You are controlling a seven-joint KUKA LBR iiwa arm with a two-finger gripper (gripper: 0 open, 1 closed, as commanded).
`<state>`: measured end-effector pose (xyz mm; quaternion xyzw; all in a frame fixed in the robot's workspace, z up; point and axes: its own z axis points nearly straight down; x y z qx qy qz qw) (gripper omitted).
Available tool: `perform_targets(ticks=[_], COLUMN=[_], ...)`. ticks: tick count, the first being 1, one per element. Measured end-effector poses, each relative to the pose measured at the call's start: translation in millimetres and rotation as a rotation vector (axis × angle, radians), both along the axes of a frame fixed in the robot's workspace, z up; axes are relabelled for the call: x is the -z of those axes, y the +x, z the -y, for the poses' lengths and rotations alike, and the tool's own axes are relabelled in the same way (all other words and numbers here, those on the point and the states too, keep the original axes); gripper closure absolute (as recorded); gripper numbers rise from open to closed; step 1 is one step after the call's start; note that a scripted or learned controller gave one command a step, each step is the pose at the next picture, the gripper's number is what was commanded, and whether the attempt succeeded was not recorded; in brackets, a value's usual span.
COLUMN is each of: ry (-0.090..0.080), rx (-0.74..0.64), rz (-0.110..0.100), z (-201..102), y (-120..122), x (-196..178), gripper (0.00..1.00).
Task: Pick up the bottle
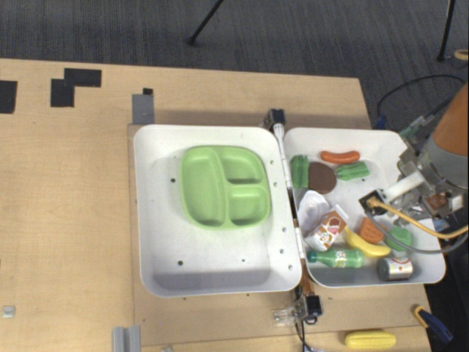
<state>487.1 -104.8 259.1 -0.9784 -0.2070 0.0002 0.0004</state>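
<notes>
Green plastic bottle (335, 258) lies along the right white bin's (381, 139) near wall, yellow banana (366, 244) touching; finger state unreadable.

wooden bench (66, 196) bears two white bins (212, 273), corn cob (370, 338).

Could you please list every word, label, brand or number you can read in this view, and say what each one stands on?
None can be read.
Bottle: a light label band, print too small to read.
Carton: red and white printing, blurred.
Can: no legible marking.
Green tray and the white bins: I see no text.
</notes>
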Motion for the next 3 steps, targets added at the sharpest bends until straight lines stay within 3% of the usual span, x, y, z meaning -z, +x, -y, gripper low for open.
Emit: perform_targets(ticks=[1,2,3], ry=[0.0,0.001,0.001], rx=[0.185,0.178,0.21], rz=[0.0,-0.001,0.0], z=[24,23,7], y=[1,2,0], x=[10,0,21], gripper=[1.0,1.0,1.0])
